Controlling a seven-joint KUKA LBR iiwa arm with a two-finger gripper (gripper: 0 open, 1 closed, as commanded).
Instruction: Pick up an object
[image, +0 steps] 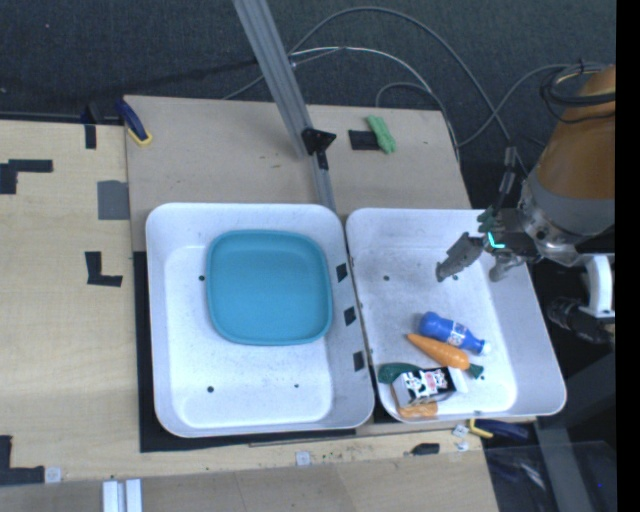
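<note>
The arm (578, 150) comes in from the right side of the bench, its grey body with the orange band bent down over the right bin (400, 250). The gripper (476, 262) hangs above the upper right part of this bin, pointing down and to the left. Its two fingers (455, 258) stand apart from each other, released, and there is nothing between them.

The objects lie together in the lower part of the same bin, well apart from the gripper and below it in the view. The blue bottle (452, 332) lies on its side, nearest to the gripper. Just beside it, on the lower side, lies the orange carrot (440, 351), also flat, and the two seem to touch. Near the bottom rim sits a small black and white carton (427, 382), with a dark green piece (392, 371) at its left and a small orange piece (418, 409) under it.

In the left bin (180, 330) lies a blue plate (268, 286), flat, in the upper middle.
</note>
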